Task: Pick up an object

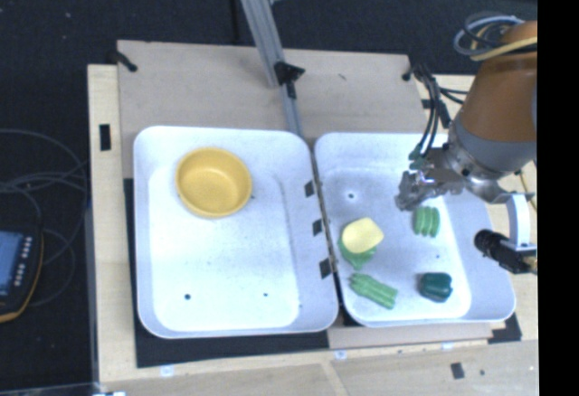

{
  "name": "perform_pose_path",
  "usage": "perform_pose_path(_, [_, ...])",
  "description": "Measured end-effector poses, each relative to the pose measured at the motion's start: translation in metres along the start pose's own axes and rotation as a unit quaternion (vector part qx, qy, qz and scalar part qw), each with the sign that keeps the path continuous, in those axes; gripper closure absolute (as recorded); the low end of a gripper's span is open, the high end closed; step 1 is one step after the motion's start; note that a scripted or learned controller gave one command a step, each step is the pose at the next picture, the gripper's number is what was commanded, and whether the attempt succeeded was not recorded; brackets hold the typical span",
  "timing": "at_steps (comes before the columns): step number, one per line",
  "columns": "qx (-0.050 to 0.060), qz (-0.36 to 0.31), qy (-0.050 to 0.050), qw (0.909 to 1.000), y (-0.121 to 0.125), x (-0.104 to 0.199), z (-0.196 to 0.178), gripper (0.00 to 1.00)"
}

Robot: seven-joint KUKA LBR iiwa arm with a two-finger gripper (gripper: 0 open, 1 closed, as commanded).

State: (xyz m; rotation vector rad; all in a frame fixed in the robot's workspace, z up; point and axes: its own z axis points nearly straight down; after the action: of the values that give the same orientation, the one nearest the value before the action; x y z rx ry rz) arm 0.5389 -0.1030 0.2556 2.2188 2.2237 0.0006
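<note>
Camera view: two shallow white plastic bins are seen side by side, the left bin [163,295] and the right bin [380,159]. A round yellow plastic bowl [214,182] sits in the left bin, well apart from the shared divider. The grey arm with orange band [498,105] is reached in over the right bin.

The gripper [414,192] is seen above the right bin's middle, just beside the small ribbed light-green plastic piece [426,221]. How far it is open cannot be told from this slant; nothing is seen held in it.

Relative to that ribbed piece: a yellow-green rounded plastic fruit [361,238] lies toward the divider, a long ribbed green plastic vegetable [374,290] lies below and toward the divider, and a dark green plastic pepper-like lump [435,287] lies directly below, near the bin's front wall.

Likely target, judged by closeness: the ribbed light-green piece. Its long axis is run roughly up-down in the picture, toward the bin's back wall; no distinct pointing end can be made out.

For a good grasp, the gripper should be centred over the piece, turned so closure is made across the short axis, and lowered fully before closing. Bin-floor contact should be watched, since the piece is small and could be pushed aside.
</note>
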Motion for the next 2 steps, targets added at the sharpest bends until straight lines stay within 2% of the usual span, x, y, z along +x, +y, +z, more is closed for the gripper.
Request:
perform_pose_path(1, [0.000,-0.001,0.000,1.0000,0.001,0.053,0.002,1.00])
perform_pose_path(2, [0.000,0.000,0.000,1.0000,-0.015,0.104,0.016,1.00])
